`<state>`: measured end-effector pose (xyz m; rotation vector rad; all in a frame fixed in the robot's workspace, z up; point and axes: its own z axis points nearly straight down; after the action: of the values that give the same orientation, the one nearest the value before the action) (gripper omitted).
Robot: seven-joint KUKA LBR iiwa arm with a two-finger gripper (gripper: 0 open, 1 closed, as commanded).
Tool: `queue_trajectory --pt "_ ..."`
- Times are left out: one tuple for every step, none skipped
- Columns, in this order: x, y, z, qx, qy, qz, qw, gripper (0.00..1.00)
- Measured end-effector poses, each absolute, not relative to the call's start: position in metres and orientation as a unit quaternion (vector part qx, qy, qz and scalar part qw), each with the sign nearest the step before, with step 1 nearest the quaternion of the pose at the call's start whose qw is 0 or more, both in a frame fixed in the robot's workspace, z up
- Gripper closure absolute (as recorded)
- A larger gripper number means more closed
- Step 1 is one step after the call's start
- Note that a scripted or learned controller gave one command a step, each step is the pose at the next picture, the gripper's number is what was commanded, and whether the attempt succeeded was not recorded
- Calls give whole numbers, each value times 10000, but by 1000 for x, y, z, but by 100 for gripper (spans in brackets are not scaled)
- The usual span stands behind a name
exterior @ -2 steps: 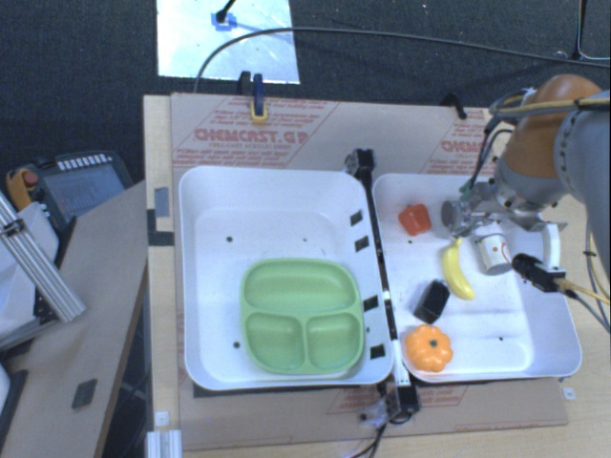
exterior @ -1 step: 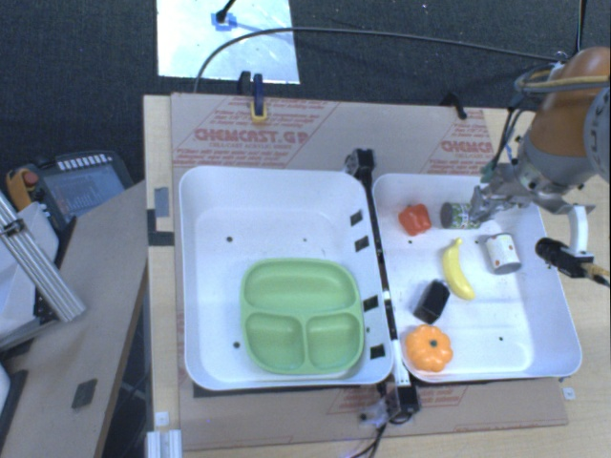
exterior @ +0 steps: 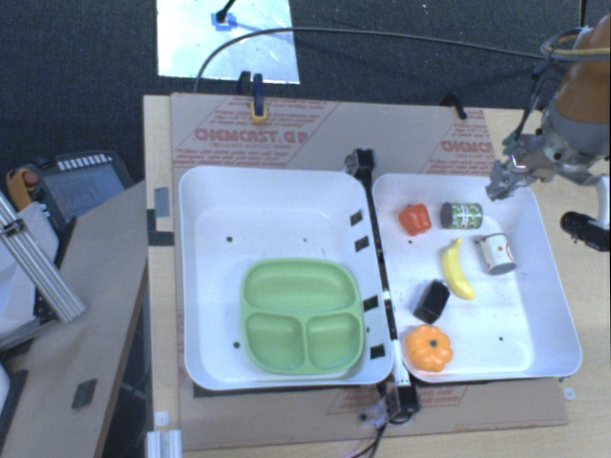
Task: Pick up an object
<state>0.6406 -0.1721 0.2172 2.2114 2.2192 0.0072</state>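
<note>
The gripper hangs over the right bin at its two o'clock corner; whether its jaws are apart cannot be told. Nothing sits between them. At about eight o'clock from it lies a green-labelled can on its side, with a glossy red pepper beyond. At six o'clock lie a metal cup and curved banana. Farther down lie a black block and a ribbed orange pumpkin. The left bin holds a green divided plate.

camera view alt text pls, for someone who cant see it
The gripper hangs over the right bin's far edge, above a red pepper, green can, banana, silver can, black block and orange pumpkin. The left bin holds a green divided plate.
</note>
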Motion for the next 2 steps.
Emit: queue_trajectory --pt "642 -172 240 7056 7086 13 21 100" --pt "643 -118 228 7039 7103 11 -1 100"
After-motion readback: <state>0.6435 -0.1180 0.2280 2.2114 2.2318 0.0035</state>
